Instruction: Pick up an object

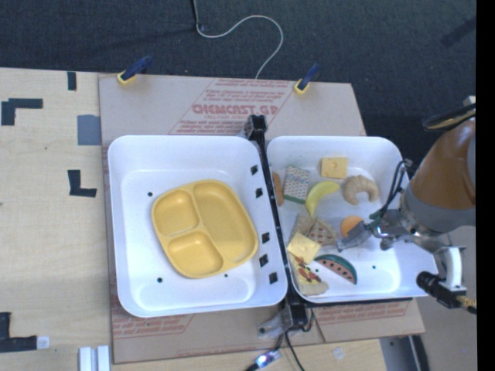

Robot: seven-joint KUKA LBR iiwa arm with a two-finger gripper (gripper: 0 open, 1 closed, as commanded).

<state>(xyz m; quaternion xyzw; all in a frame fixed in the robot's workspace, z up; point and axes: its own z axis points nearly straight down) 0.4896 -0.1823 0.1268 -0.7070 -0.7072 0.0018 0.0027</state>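
Gripper low in right bin
I can't tell its state; it's beside orange piece, above watermelon slice

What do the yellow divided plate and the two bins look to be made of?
The yellow divided plate looks like moulded plastic: uniform colour, soft sheen, rounded compartment ridges. The left bin and right bin seem glossy white plastic or enamelled metal; their smooth rolled rims fit either.

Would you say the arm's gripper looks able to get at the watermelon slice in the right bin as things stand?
Probably yes. The gripper sits low in the right white bin, just above and right of the red and green toy watermelon slice, which lies flat with bare bin floor on its right side and nothing on top of it.
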